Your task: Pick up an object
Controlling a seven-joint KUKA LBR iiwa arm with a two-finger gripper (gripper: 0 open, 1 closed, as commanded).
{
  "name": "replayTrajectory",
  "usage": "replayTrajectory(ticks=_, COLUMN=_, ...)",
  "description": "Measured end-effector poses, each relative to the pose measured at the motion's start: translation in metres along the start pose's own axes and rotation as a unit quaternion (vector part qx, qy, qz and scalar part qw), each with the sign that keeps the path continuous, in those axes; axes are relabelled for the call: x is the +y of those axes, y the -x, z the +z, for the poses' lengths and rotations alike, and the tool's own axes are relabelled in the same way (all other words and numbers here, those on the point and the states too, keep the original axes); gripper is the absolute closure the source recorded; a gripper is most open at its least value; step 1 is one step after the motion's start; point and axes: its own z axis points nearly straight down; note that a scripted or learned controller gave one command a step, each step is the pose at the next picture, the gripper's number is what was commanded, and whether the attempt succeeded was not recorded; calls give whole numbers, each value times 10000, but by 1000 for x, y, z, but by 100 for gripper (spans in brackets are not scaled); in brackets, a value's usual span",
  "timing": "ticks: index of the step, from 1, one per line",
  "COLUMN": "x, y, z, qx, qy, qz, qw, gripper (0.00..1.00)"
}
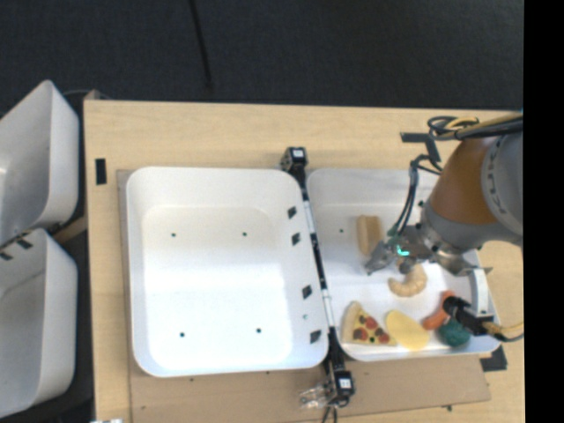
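While the gripper (pixel 385 261) hangs low inside the right bin (pixel 339 192), its tip sits between the tan block (pixel 368 233) and the croissant (pixel 408 281), closer to the croissant, which lies just beside and below the tip as the camera looks down. Whether the jaws are spread or closed I cannot tell, as the wrist and the cables hide them; nothing visible lies between them, so no object counts as held.

Taking the croissant as landmark: the tan block stands just above and to its left, clear of it; the pizza slice (pixel 364 326) and the yellow piece (pixel 406 330) lie below it, touching each other near the bin's lower wall; a small orange item (pixel 434 320) and a green one (pixel 456 333) sit to its lower right, against the corner. The left bin (pixel 141 263) shares the worktop (pixel 194 130) beyond the divider.

Judging by position, the croissant or the block is the likely target. To do this well, centre the jaws squarely over one item rather than the gap between two, align them across its narrow width, and descend until both sides are bracketed. The croissant's curved, rounded shape may slip sideways; the block's flat faces look easier to pinch.
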Motion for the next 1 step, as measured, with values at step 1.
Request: replayTrajectory(ticks=1, x=28, y=-47, z=11, qx=12, qy=-4, qz=-32, qw=10000, gripper=0)
